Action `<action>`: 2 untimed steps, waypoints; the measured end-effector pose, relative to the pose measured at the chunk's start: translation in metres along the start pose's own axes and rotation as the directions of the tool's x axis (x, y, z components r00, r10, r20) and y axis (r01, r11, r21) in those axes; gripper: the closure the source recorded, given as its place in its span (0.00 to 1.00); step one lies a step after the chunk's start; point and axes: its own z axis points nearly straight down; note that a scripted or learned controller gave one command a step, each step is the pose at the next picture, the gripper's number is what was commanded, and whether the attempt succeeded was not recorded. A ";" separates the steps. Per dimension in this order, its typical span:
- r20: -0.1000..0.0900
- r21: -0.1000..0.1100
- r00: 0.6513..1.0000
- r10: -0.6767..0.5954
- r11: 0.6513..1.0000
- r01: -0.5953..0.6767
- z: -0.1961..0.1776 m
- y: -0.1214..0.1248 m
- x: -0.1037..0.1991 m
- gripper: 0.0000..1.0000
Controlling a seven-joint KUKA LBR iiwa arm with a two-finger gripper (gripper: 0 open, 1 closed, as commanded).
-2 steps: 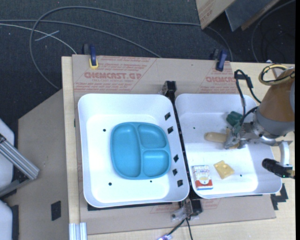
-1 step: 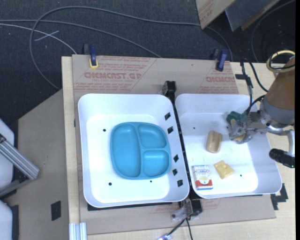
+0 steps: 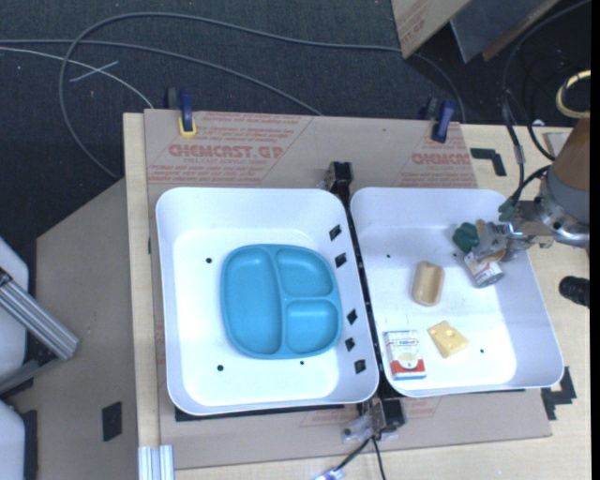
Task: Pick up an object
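My gripper [image 3: 487,247] is low over the upper right part of the right bin [image 3: 525,366], reaching in from the right. A small silver and red can [image 3: 486,273] lies right beneath it, touching or nearly touching it. A dark green object [image 3: 465,235] sits just to the gripper's left. Further left in that bin, a tan cylinder [image 3: 427,282] lies apart from the gripper. A yellow cheese wedge [image 3: 448,338] and a small white and red carton [image 3: 405,354] rest near the bin's front edge.
The left bin [image 3: 178,244] holds a blue divided plate [image 3: 281,300]. A black divider with clips [image 3: 349,281] runs between the two bins. Cables cross the dark floor behind the bench, and a cardboard box [image 3: 422,23] stands at the back right.
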 end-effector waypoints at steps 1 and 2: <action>0.000 0.000 1.000 0.001 1.000 -0.001 -0.050 -0.001 -0.010 1.00; -0.004 0.006 1.000 -0.004 1.000 0.004 -0.054 0.004 0.036 1.00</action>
